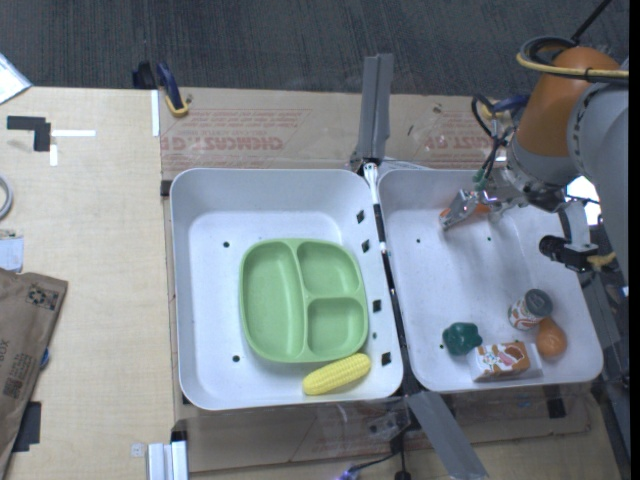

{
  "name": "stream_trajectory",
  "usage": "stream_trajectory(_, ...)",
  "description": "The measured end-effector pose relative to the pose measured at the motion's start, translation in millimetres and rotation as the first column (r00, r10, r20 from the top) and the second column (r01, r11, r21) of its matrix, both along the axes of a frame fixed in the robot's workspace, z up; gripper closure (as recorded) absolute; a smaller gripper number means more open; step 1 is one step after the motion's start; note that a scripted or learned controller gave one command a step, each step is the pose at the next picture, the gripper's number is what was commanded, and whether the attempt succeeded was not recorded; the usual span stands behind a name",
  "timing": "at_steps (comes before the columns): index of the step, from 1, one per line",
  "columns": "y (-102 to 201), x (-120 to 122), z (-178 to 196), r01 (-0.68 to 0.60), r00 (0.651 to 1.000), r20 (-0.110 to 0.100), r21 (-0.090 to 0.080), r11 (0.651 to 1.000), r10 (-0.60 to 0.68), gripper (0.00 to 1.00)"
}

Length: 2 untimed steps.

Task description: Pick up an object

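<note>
Across the left bin [190, 268], green divided plate [303, 299] with yellow corn [337, 373] at its lower edge, right bin [430, 358] holding green object [461, 338], carton [500, 360], can [527, 310], orange [551, 340], gripper [462, 211] near back wall, finger state cannot be told.

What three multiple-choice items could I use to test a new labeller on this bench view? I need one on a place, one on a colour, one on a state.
1. Where does the corn cob lie?
A. In the left bin, in front of the tray
B. In the right bin
C. On the bench

2. What colour is the divided tray?
A. Blue
B. Light green
C. Red

3. How does the gripper stand?
A. Resting on the tray
B. Pressed onto the corn cob
C. Over the far part of the right bin, apart from the items

Key: 1 A, it lies at the left bin's near edge beside the tray; 2 B, pale green; 3 C, the can and other items sit at the near right corner.
</note>
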<state>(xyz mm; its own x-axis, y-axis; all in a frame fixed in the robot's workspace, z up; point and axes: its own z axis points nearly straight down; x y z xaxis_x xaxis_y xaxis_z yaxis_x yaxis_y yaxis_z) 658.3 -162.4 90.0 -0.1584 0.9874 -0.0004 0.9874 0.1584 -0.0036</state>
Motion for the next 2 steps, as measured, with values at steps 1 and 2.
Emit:
stream_trajectory(1, -24.9, -58.5, 0.5, 0.004, 1.0, 0.001, 0.0, 1.0, -0.004, 0.0)
stream_trajectory(2, -38.8, -11.9, 0.6, 0.161, 0.987, 0.003, -0.001, 0.987, -0.161, 0.0)
